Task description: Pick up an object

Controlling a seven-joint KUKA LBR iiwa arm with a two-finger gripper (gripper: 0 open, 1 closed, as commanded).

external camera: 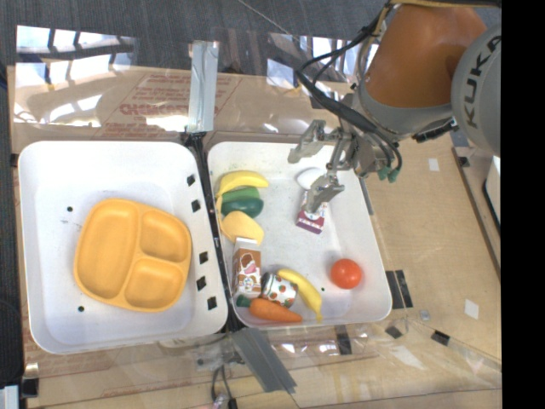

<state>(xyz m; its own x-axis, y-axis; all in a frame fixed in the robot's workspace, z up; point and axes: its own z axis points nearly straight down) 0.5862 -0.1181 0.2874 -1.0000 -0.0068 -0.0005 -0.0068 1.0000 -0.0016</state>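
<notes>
From my seat I see the arm (426, 54) coming in from about two o'clock, its orange band over the top right corner of the right bin (375, 262). The gripper (319, 192) hangs over the upper middle of that bin, fingers drawn close on the top of a small purple-and-white carton (312, 218), which looks pinched between them and tilted, though the glare and the metal make it hard for me to be sure the pads truly grip it.

Around the bin's centre, reading it as a clock: at ten o'clock a yellow banana (242, 180) lies touching a green pepper (242, 201), with a pale yellow fruit piece (243, 226) just below them. At seven o'clock a brown-and-white box (247, 271) stands beside a printed can (278, 289), a second banana (305, 290) and a carrot (274, 311) along the bottom wall. At five o'clock a red tomato (346, 273) sits apart from the rest.

The left bin (51, 177) carries a yellow divided tray (132, 254), flat, near its middle.
</notes>
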